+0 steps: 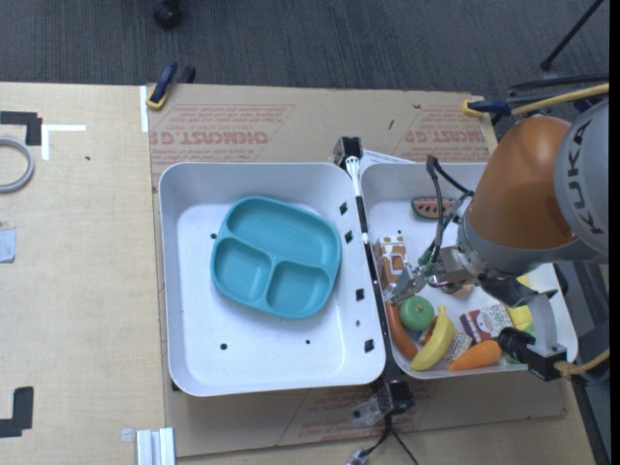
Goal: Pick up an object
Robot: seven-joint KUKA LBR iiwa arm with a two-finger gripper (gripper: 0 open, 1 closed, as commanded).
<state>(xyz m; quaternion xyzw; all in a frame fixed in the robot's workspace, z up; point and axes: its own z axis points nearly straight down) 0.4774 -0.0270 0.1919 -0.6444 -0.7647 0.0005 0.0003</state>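
The right bin (380, 184) holds toy food: a green apple (418, 312), a yellow banana (433, 343), an orange carrot (477, 356), a thin orange carrot (397, 328) by the left wall, a watermelon slice (430, 206) at the back and a small printed box (392, 256). My gripper (414, 281) hangs low in this bin, just above and left of the apple, with the orange-banded arm (518, 197) covering the bin's right half. Its metal fingers point left toward the box. I see nothing clearly held between them.
The left bin (194, 356) carries a teal three-compartment plate (276, 257) in its middle. A printed packet (484, 322) and a yellow piece (521, 317) lie near the right bin's front right. Cardboard lines the bench under both bins.
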